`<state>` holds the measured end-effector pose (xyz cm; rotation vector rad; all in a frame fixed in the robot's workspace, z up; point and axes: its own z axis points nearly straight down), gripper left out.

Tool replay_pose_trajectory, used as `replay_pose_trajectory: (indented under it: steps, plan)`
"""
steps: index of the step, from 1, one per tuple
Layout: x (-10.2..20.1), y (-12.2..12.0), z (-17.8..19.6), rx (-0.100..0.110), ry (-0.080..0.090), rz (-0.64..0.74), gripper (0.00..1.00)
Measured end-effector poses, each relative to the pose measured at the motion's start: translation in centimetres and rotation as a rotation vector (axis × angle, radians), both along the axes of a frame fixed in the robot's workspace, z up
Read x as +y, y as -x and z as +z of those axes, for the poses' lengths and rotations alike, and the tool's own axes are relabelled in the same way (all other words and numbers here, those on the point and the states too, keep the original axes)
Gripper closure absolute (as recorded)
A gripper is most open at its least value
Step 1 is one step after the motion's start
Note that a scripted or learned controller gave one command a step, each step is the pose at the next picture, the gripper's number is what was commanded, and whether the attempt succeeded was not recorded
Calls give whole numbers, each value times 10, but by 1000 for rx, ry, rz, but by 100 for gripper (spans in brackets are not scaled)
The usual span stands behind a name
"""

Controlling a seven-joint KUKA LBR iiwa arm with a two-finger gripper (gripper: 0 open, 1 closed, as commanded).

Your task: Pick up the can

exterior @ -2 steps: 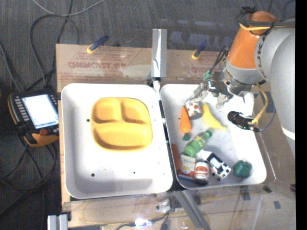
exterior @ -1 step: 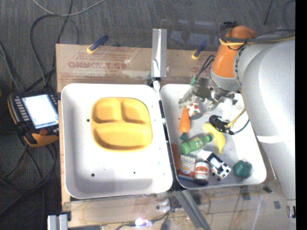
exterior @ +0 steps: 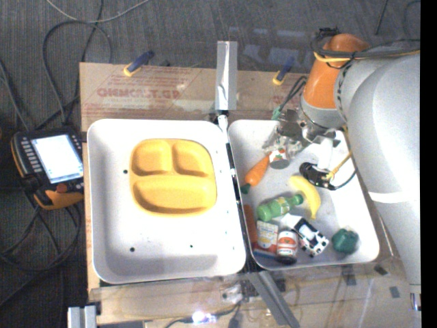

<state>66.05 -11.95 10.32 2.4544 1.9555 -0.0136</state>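
Note:
The can (exterior: 287,245), small and dark red with a pale top, stands at the front of the right bin (exterior: 362,251), between an orange-labelled container (exterior: 267,235) and a black-and-white patterned toy (exterior: 313,239). My gripper (exterior: 281,146) hangs over the back of the same bin, just above the top end of an orange carrot (exterior: 257,171). It is well behind the can and apart from it. A small red and white bit (exterior: 278,158) shows right under the gripper; I cannot make out what it is.
A yellow banana (exterior: 308,192), a green bottle (exterior: 278,206) and a dark green round thing (exterior: 346,240) also lie in the right bin. The left bin (exterior: 109,251) holds a yellow divided tray (exterior: 174,175). A metal post (exterior: 224,80) stands behind the bins.

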Motion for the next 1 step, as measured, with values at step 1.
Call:
replay_pose_trajectory:
  steps: [1]
  plan:
    - [65,-8,107,-3,-4,-218,100]
